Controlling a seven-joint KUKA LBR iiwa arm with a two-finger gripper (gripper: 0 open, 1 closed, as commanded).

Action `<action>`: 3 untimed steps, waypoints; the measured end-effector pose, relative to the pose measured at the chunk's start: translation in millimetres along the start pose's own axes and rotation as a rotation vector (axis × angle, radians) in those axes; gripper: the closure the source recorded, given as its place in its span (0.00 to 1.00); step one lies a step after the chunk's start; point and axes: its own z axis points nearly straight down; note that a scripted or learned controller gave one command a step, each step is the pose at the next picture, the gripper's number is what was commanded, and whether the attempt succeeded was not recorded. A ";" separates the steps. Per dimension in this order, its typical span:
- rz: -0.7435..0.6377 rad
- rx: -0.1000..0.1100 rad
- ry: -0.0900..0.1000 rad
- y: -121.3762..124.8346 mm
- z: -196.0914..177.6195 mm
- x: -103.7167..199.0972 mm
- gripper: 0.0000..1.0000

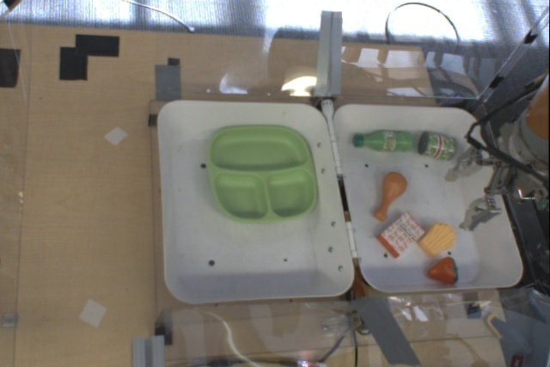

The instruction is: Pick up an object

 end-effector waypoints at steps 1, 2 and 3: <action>0.403 0.000 -0.001 24.8 94.4 -35.7 0.00; 0.395 0.001 -0.009 26.8 82.2 -38.9 1.00; 0.578 -0.004 -0.009 80.8 100.3 -58.1 1.00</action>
